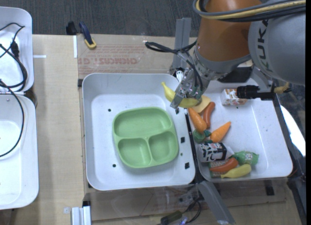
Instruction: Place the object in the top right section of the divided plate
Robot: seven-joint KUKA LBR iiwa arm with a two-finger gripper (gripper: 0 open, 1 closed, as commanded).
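Note:
A green divided plate (141, 124) lies in the left white bin (97, 122), with one large section on its far side and two small ones on its near side; nothing is in it. My gripper (181, 97) hangs over the wall between the two bins, just beyond the plate's far right corner. It is shut on a yellow toy banana (168, 92), whose ends stick out to either side of the fingers. The arm's orange band and grey wrist hide the area behind the gripper.
The right bin (265, 122) holds two carrots (197, 119) (219, 131), a red sausage (209, 113), a dark carton (212, 152), a small white box (234, 96), a green item (248, 157) and a yellow pepper (236, 171). White trays with black cables stand at the far left (14, 73).

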